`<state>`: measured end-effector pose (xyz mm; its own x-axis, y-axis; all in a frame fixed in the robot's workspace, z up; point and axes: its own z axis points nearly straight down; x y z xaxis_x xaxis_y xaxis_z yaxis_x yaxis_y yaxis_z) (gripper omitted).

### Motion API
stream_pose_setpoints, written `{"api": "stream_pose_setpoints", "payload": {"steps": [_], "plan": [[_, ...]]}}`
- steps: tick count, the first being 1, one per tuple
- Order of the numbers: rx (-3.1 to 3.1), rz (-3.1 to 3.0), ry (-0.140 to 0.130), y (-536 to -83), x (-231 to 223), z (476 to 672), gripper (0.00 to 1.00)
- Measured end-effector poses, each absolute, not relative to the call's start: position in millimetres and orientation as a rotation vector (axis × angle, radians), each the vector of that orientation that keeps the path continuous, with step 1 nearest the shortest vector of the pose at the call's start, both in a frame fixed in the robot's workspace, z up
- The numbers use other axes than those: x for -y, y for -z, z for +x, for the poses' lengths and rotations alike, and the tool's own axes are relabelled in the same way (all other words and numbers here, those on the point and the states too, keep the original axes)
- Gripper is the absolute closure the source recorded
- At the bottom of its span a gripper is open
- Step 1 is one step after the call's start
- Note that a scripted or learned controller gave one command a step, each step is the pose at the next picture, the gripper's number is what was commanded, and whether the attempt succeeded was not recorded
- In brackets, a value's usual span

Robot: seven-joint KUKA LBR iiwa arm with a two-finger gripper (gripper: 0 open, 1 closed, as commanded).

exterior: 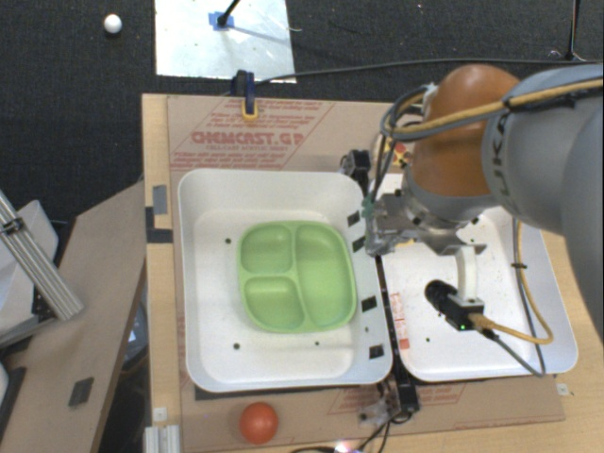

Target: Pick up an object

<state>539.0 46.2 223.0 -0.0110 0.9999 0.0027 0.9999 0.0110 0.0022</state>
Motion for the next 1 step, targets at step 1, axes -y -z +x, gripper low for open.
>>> {"api": "stream_pose_setpoints", "payload": {"steps": [1], "plan": [[2.232,-2.21,0.004,-224.7,-92.4,537.6,1.0]]}}
